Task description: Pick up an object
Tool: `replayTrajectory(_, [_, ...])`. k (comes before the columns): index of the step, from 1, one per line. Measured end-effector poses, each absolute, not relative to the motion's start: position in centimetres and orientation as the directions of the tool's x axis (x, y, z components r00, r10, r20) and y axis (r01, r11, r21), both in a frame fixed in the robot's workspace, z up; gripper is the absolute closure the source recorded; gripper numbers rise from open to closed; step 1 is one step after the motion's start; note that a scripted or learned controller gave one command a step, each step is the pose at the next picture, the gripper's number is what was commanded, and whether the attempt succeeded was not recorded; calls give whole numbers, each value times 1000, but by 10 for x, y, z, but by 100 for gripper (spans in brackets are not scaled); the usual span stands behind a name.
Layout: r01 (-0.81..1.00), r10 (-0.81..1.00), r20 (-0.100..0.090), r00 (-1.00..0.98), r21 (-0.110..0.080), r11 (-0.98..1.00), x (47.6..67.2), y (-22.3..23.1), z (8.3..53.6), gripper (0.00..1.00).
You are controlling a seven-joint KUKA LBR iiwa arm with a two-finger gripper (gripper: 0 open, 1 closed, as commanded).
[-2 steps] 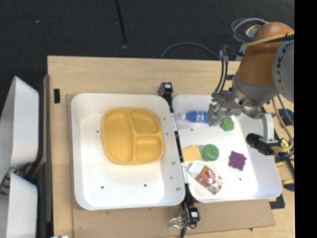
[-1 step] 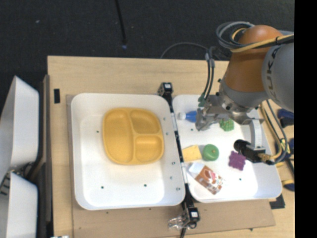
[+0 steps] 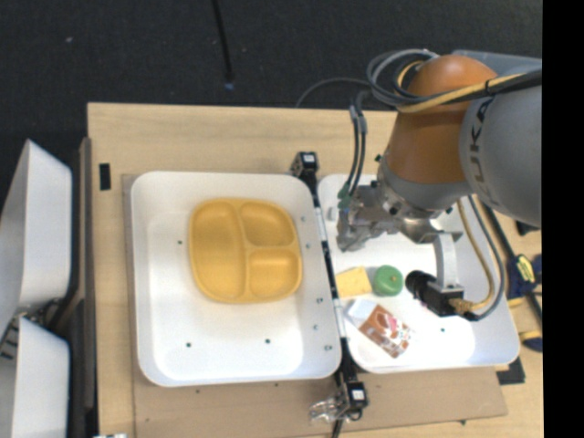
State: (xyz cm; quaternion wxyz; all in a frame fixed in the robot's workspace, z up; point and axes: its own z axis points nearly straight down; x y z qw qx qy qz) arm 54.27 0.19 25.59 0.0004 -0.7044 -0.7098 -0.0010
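My gripper hangs over the left part of the right bin, close to the divider between the bins. Just below it lie a yellow block and a green round object, side by side. Nearer the front lies a small flat packet with a red and white print. Nothing shows between the gripper's fingers. The arm's orange band and grey body cover the back of the right bin.
The left bin bears a yellow divided plate in its middle. White containers stand off the bench's left edge. Clamps sit on the divider at the back and front.
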Motion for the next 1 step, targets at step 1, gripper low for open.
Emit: replayTrajectory(1, [1000,1000,1,-7,-1,7,517,58,248,100])
